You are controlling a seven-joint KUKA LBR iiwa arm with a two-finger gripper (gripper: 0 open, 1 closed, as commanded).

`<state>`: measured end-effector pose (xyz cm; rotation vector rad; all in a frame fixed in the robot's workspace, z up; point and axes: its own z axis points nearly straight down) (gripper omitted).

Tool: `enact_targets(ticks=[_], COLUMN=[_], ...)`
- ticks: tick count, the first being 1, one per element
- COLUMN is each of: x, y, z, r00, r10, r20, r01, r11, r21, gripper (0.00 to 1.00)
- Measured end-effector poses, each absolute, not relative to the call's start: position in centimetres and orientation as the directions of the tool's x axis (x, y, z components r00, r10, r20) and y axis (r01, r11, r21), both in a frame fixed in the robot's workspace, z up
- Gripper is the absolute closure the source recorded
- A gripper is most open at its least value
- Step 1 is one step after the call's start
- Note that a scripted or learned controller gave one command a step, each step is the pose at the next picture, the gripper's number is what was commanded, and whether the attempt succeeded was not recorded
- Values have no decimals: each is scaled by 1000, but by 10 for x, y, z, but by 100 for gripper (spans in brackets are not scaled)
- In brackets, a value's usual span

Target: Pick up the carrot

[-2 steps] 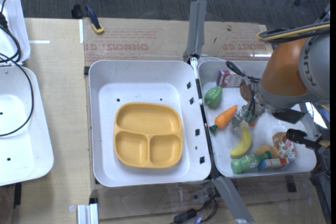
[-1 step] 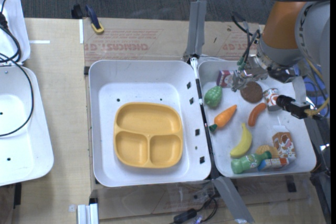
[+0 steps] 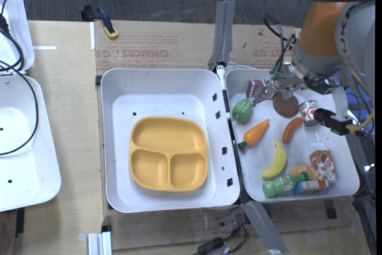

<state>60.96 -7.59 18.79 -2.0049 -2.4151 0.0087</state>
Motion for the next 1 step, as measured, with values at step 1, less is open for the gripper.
enact_targets(ticks=[1], x=[578], y=[-102], z=[111], r00=[-270], r10=[963], r20=[-3], r01=[963], r11=[270], r21=[7], gripper=[0])
